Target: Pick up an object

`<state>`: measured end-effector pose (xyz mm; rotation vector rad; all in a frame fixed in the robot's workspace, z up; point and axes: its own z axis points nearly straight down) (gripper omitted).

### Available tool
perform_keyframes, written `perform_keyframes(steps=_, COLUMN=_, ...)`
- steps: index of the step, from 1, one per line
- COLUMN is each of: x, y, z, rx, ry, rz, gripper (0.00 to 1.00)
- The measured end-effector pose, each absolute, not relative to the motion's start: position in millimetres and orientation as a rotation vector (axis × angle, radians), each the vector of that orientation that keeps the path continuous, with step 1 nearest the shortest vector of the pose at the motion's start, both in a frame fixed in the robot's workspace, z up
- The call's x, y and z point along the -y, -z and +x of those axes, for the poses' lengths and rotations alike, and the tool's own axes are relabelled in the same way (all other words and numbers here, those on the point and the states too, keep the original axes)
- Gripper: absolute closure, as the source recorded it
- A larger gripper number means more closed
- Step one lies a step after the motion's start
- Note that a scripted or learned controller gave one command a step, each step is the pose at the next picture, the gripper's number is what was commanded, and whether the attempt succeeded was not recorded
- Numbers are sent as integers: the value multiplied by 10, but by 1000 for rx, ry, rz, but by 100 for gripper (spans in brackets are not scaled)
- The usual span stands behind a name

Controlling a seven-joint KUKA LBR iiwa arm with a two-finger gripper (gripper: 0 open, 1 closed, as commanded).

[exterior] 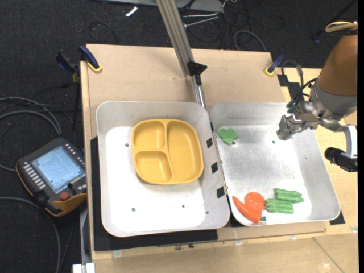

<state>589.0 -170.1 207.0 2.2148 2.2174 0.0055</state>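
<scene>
We look down on a tan desk that carries two shallow white bins side by side. The left bin holds a yellow divided plate with three compartments, lying flat near the bin's middle and slightly toward its far side. The right bin holds the smaller things, all of which rest on the bin floor. Near its front edge a red tomato-like toy lies against an orange carrot-like piece, the two touching at the bin's front left corner. Just to their right lie two green pea pods, one behind the other and nearly touching. A small green leafy piece sits alone near the bin's far left side, well apart from the others. The arm reaches in from the right, grey with an orange section above the wrist, and its gripper hangs over the far right part of the right bin, well apart from every toy. We cannot tell whether the fingers are open or closed at this angle, and we see nothing between them. A slanted metal pole rises from the far side of the desk between the bins, and a handheld control pendant lies on the dark floor to the left.
</scene>
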Motion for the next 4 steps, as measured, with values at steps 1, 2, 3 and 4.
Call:
perform_keyframes(steps=1, x=1719, y=-2706, z=5868, rx=-2218, ry=-6, rz=2213, gripper=100)
perform_keyframes(steps=2, x=1718, y=-3003, z=5881, rx=-2221, ry=-4, rz=2214, gripper=100)
perform_keyframes(steps=3, x=1260, y=-2800, z=5910, rx=-2230, ry=0, rz=2215, gripper=100)
perform_keyframes(steps=4, x=701, y=-2793, z=5896, rx=-2232, ry=-1, rz=2213, gripper=100)
